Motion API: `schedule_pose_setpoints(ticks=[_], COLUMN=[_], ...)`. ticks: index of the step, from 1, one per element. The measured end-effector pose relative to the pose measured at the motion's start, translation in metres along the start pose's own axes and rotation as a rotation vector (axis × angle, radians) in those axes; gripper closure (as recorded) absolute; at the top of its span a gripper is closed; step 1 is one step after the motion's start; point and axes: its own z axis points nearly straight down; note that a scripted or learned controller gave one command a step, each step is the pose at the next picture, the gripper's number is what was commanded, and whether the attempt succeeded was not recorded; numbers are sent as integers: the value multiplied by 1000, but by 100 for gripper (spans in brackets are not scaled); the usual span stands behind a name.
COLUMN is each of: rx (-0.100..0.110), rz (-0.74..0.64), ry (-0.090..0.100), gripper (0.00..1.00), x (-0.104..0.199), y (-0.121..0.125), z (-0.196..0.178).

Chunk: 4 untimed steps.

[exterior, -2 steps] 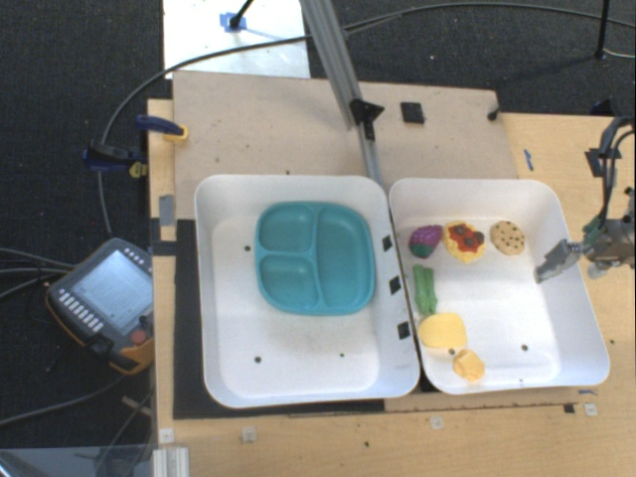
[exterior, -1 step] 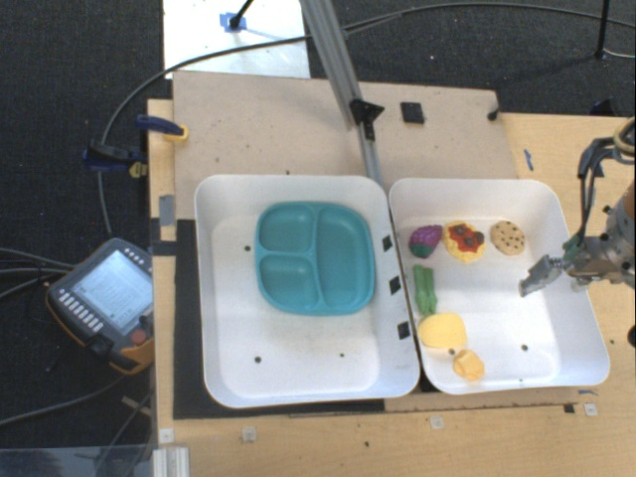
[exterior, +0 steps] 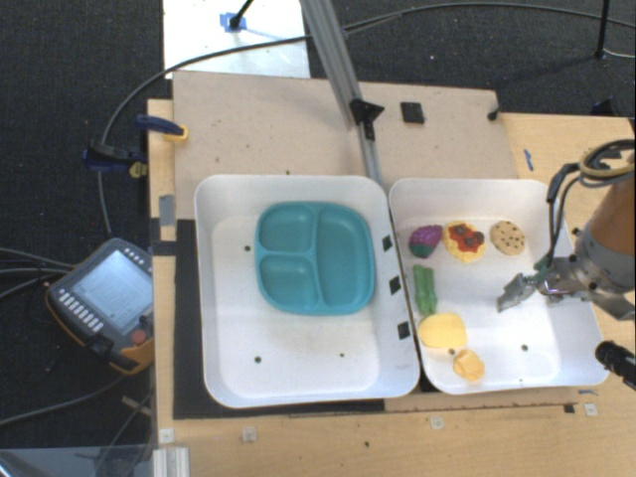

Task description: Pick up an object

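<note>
Here, the end effector (exterior: pixel 513 294) hovers low in the right bin (exterior: pixel 497 195), its grip state unclear, right of the green toy (exterior: pixel 425 290); no legible writing.

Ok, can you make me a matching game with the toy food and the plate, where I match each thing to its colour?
Things:
1. divided plate
2. grapes
3. cookie
4. bean pod

Colours:
A. green
B. tan with dark chips
C. teal
D. purple

Pairs: 1-C, 2-D, 3-B, 4-A
</note>
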Motion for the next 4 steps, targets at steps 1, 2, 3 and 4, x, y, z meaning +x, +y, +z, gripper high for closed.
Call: schedule_pose_setpoints(ticks=[1,2,3,4], rx=[-1,-6,-9,-10], rz=[1,1,-2,-4], ry=[-1,-2,-4,-4], gripper=[0,100,100,100], x=[-1,-1,-6,-6], y=[10,10,11,13], z=[57,43,-20,-74])
